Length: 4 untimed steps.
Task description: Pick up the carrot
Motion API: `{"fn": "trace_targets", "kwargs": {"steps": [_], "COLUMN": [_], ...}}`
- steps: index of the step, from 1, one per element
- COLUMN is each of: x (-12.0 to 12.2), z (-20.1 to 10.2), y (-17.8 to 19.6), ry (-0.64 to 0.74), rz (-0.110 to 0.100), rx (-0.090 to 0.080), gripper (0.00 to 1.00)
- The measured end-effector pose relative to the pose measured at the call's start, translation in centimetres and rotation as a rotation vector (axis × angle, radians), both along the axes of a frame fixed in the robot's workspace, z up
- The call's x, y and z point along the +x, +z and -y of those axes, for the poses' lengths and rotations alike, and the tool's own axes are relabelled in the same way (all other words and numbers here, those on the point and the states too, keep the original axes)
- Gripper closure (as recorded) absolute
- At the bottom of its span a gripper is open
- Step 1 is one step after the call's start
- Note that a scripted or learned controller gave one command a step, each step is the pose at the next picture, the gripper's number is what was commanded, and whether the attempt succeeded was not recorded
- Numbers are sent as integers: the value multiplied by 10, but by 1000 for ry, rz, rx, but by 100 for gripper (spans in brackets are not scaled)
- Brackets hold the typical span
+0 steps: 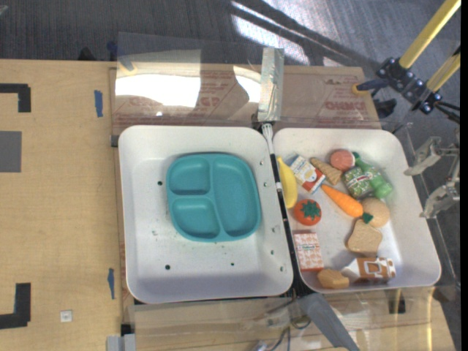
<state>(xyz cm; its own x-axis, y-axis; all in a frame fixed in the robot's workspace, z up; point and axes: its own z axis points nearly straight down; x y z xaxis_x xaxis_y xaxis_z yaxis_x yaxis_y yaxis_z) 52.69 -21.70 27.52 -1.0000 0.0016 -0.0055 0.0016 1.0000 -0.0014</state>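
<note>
Carrot (344,199) in the right bin (417,229), near its middle; long axis slanting from thin tip at upper left to thick end at lower right; thick end touching or just beside a beige ball (375,212); tomato (308,211) near the tip's left; green packet (363,181) just above; bread slice (363,238) just below; banana (287,183) along the bin's left wall, well clear

Gripper state: cannot tell from this view; no grasp to report, so carrot judged not yet picked up

Right bin the nearer one to the side the arm comes from, so a short reach leftward and down, probably; best closing line across the carrot's short width, at right angles to that slant; tight neighbours at the thick end a likely snag, mid-body the safer spot

Counted: one carrot; one tomato; one banana; one bread slice; two bins; one teal tray (214,196), three-part, in the left bin (139,218)
</note>
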Motion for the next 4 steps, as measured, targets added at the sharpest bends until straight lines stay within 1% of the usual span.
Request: {"fn": "trace_targets", "kwargs": {"steps": [1, 2, 3, 4], "x": [-48, 74, 75, 9], "z": [-33, -81, -81, -33], "y": [-108, -183, -172, -184], "ry": [-63, 25, 25, 17], "rz": [-10, 12, 15, 9], "rx": [4, -1, -2, -3], "gripper": [0, 0, 100, 100]}}
